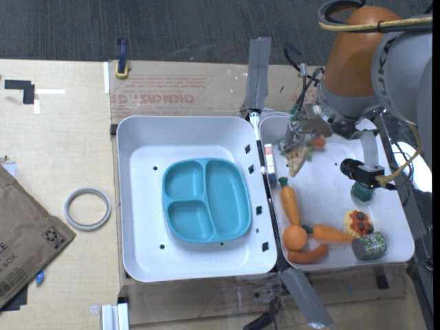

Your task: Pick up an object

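Camera view: fixed above the worktop (55, 150), looking down at a slant.
Arm: grey with an orange band, reaching in from the right over the right bin (402, 253).
End effector (297, 143): low over the rear left corner of the right bin. I cannot tell whether it is spread or pressed together, and nothing is seen gripped in it.
Tan wedge (297, 161): on the floor of the right bin, directly under the end effector. I cannot tell whether the two touch.
Upright carrot (290, 203): near the right bin's left wall, in front of the tan wedge.
Orange ball (295, 237): touching the lower end of the upright carrot.
Lying carrot (332, 234): just right of the orange ball.
Curved orange piece (307, 255): at the front wall, below the orange ball.
Spotted yellow disc (359, 221): towards the right side of the right bin.
Grey-green can (370, 246): on its side, just in front of the spotted yellow disc.
Left bin (130, 184): holds a teal divided plate (206, 201), lying flat at its centre.
Tape ring (87, 207): on the worktop, left of the left bin.
Cardboard box (27, 243): at the lower left edge of the worktop.
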{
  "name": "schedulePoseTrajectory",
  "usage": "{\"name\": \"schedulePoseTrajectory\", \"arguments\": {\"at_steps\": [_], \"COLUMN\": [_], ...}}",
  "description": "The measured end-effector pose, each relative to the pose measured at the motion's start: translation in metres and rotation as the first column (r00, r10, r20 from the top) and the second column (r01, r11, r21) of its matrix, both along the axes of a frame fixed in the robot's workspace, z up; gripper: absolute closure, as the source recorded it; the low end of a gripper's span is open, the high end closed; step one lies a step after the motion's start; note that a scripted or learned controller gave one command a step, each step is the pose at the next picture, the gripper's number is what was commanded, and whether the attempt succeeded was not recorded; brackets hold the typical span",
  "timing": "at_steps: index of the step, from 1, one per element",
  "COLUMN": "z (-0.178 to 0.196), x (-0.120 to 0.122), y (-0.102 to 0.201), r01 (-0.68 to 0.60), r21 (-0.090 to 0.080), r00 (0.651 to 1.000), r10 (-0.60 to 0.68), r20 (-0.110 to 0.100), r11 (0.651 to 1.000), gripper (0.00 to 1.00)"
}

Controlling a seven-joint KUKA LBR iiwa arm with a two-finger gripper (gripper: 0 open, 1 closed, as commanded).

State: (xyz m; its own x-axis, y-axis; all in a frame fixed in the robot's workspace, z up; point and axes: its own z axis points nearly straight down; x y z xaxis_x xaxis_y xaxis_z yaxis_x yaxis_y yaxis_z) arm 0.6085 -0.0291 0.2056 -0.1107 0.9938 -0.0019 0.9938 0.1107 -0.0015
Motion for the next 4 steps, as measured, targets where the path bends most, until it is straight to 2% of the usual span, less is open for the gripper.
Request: {"name": "schedulePoseTrajectory", "arguments": {"at_steps": [1, 2, 3, 4], "z": [-0.015, 0.060, 0.012, -0.015], "x": [-0.014, -0.009, 0.026, -0.071], "y": [0.041, -0.028, 0.039, 0.061], "r01": [-0.247, -0.466, -0.254, 0.030], "r21": [0.002, -0.001, 0.001, 0.001], "r00": [0.969, 0.885, 0.967, 1.000], "r10": [0.247, 0.466, 0.254, -0.030], "r20": [-0.002, 0.002, 0.001, -0.003], "r11": [0.969, 0.885, 0.967, 1.000], "gripper": [1.00, 1.00, 1.00, 1.00]}}
